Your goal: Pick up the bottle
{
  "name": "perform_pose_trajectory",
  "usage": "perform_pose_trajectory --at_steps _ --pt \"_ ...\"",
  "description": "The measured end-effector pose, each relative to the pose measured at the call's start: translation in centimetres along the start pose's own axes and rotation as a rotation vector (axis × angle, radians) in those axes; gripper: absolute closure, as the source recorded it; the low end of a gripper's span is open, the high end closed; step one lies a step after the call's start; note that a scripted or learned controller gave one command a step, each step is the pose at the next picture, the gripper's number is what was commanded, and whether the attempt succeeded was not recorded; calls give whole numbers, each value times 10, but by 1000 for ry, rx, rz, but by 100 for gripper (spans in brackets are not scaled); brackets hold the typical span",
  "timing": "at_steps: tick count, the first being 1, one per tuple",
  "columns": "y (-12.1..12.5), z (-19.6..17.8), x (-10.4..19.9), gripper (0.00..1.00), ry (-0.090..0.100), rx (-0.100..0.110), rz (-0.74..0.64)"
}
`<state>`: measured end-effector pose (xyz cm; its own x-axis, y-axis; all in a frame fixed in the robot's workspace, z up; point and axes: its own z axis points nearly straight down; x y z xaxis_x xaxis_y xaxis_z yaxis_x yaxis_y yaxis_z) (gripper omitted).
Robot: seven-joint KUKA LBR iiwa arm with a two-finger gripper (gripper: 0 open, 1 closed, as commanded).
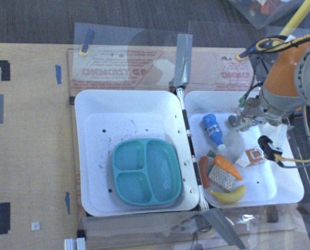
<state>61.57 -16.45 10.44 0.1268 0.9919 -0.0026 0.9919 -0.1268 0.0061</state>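
Nearest the camera, in the right white bin [287, 189], lie a yellow banana [228, 194] and an orange plastic carrot [227, 166]. Beyond them the small blue plastic bottle [213, 129] lies on its side on the bin floor, not yet lifted. The metal gripper [238, 121] hovers just right of it, apart; I cannot tell its state.

Grey arm [295, 72] in from right, wrist bent down, hand [237, 121] low.

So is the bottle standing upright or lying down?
Lying down: the blue bottle lies lengthwise on the right bin's floor, white cap toward the carrot.
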Motion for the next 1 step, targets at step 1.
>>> perform_pose_trajectory --at_steps 1 --pt "0 0 0 0 0 0 0"
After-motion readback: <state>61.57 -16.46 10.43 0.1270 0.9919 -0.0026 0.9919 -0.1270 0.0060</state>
